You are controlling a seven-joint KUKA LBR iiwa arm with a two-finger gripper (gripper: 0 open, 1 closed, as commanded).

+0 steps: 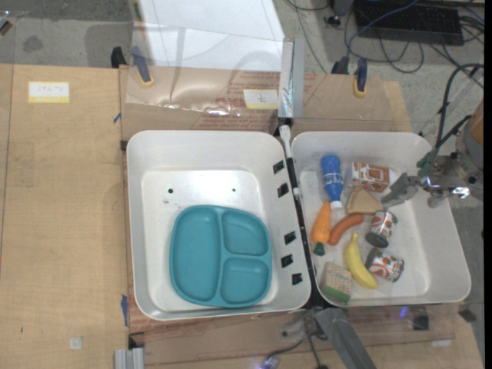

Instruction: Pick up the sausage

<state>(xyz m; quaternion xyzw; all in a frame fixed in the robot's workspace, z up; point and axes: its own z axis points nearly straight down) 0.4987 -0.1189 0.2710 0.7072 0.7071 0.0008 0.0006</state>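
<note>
Gripper (415,187) reaches in from the right — fingers seemingly spread, empty — above the sausage (345,228).

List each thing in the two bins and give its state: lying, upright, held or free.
sausage: lying, free
carrot: lying, free
banana: lying, free
blue bottle: lying
two cans: on their sides
teal tray: flat in left bin
gripper: above right bin

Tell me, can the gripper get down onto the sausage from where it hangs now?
Probably yes. The sausage lies uncovered in the right bin, and the gripper hangs just to its right. But the carrot, banana and bread slice crowd it, so finger room is tight.
</note>
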